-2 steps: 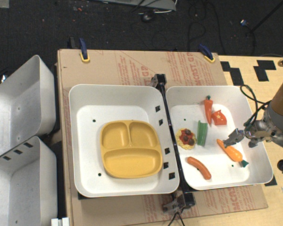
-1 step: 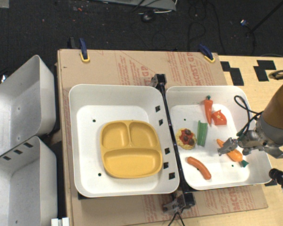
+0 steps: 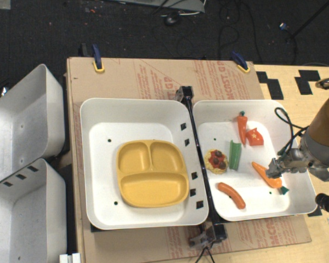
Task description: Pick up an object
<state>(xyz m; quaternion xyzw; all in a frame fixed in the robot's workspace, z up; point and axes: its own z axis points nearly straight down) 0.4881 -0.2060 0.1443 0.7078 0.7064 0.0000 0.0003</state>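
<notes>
Two shallow white bins sit side by side on a brown board. The left bin (image 3: 93, 147) holds a yellow divided plate (image 3: 152, 173), lying flat near its middle. The right bin (image 3: 219, 114) holds a scatter of toy foods: a long orange carrot (image 3: 242, 129) near the top, a red piece (image 3: 254, 137) just beside it to the right, a green strip (image 3: 235, 155) below them, a small pizza-like round (image 3: 216, 160) touching the left of the green strip, and a sausage (image 3: 231, 195) lying at a slant near the front wall. An orange carrot piece (image 3: 266, 175) lies toward the bin's right side, with a small dark green bit (image 3: 284, 190) just below its lower end. The grey arm (image 3: 321, 147) reaches in from the right, and its gripper (image 3: 275, 170) sits low over the right bin, right at the orange carrot piece and touching or nearly touching it. Whether the fingers are apart or closed on that piece cannot be told from this angle.
</notes>
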